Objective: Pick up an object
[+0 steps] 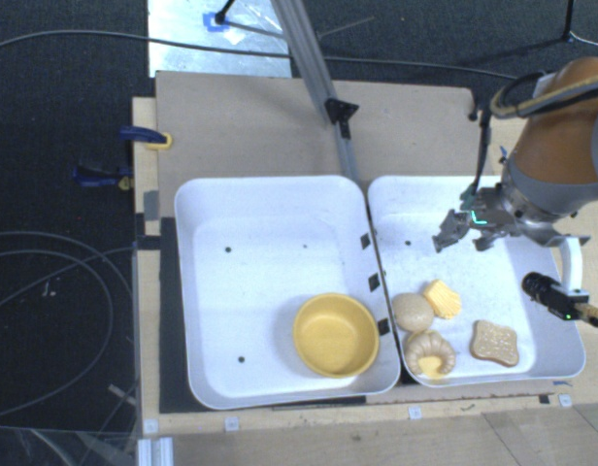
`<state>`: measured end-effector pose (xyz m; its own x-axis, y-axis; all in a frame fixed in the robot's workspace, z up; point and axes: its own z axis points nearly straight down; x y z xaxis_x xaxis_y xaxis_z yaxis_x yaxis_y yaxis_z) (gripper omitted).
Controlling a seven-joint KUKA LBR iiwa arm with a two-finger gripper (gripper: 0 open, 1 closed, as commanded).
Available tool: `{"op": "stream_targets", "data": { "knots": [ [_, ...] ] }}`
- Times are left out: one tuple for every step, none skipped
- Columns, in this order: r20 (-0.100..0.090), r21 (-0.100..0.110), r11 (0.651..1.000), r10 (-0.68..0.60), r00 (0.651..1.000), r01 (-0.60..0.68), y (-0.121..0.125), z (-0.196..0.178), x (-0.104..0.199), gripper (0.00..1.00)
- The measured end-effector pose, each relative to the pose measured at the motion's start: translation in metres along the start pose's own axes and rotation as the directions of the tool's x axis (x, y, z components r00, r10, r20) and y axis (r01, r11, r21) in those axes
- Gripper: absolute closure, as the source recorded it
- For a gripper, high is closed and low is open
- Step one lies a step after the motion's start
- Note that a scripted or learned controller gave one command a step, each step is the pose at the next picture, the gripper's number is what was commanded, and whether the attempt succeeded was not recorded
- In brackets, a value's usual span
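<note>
Hovering over the upper part of the right bin [406,207], well above the food pieces: the gripper [467,233], its two dark fingers spread apart with open space between them and nothing clasped there. Reaching in from the right, the grey arm with its orange band [563,115] bulking above the wrist, a cable looping off the top of it.

Lying along the near edge of the right bin, four candidates for picking (all clear of the gripper, none touched by it): a round pale bun [413,312] up against the bin's left wall; a yellow ridged piece [442,299] just beside it to the right, touching or nearly so; a croissant-like roll [431,353] directly below the bun, pressed near the front rim; a slice of toast [495,344] set apart farther right, flat on the bin floor.

Sitting in the left bin [231,212], toward its lower right corner: a yellow bowl [335,334], upright, close to the wall shared by the two bins.

Clamped at the bench's left edge, a blue and yellow clamp [134,144]. Slanting down from the top toward the join between the bins, a grey metal pole [309,47]. Trailing across the dark floor on the left, several loose cables [56,289].
</note>
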<state>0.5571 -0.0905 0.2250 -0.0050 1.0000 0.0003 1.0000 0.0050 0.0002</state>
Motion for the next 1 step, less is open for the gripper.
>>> {"op": "stream_targets", "data": {
  "knots": [
    [0.000, -0.002, 1.000, 0.000, 1.000, 0.000, 0.0004, -0.0007, 0.0000, 0.00]
  ]
}}
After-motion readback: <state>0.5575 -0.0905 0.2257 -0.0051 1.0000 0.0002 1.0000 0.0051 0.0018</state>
